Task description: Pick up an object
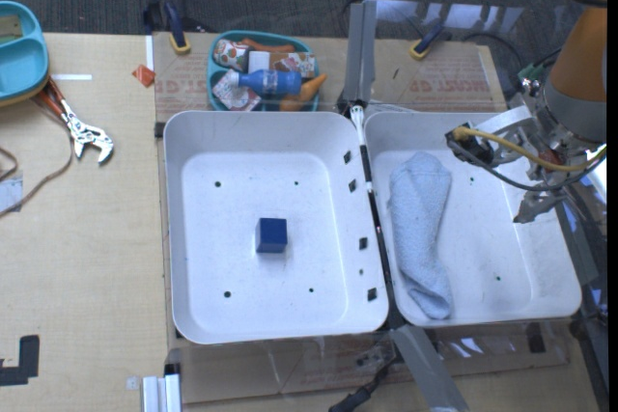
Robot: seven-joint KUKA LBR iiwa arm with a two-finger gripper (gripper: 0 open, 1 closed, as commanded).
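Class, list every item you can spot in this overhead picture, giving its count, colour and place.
bins: 2, white, side by side mid-bench
cube: 1, blue, middle of left bin
cloth: 1, light blue-grey, left part of right bin
small tub: 1, teal, behind left bin, full of mixed items
wrench: 1, silver, far left bench
tray: 1, light blue, far left edge
clamps: 2, dark with yellow tips, back edge
arm: 1, grey with orange band, over right bin's right side
gripper: 1, grey, above right bin
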